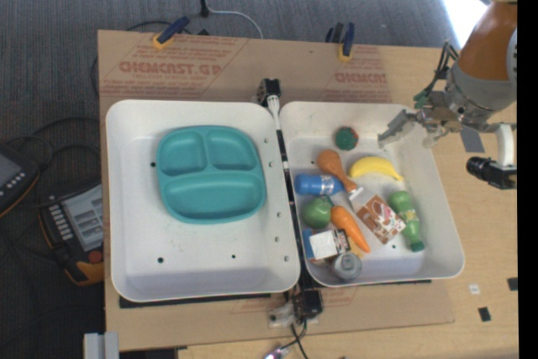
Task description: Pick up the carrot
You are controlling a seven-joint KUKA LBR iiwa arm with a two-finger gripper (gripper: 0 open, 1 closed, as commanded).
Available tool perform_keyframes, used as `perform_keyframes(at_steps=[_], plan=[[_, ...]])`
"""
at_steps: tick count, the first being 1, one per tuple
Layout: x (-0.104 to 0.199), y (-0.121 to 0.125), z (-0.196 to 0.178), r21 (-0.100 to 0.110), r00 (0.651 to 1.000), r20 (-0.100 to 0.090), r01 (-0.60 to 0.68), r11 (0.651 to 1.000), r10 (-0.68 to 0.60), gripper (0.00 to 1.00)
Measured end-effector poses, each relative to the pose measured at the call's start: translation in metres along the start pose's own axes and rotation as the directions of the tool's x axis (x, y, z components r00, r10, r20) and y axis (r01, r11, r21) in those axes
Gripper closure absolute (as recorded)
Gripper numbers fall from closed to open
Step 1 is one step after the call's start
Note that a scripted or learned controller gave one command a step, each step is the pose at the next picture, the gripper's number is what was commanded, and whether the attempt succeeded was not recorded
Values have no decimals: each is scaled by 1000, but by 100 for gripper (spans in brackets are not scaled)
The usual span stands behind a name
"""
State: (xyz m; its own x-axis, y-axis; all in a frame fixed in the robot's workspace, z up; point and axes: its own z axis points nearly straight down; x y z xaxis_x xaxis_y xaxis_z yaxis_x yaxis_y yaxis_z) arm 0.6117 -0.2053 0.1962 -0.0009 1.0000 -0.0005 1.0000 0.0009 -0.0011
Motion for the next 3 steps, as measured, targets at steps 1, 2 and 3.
perform_keyframes(at_steps=[1, 2, 3], plan=[[53, -22, 102, -2, 994, 1, 106, 994, -106, 0], [103, 5, 107, -12, 995, 6, 96, 995, -96, 0], [106, -10, 107, -16, 993, 0, -122, 992, 122, 0]])
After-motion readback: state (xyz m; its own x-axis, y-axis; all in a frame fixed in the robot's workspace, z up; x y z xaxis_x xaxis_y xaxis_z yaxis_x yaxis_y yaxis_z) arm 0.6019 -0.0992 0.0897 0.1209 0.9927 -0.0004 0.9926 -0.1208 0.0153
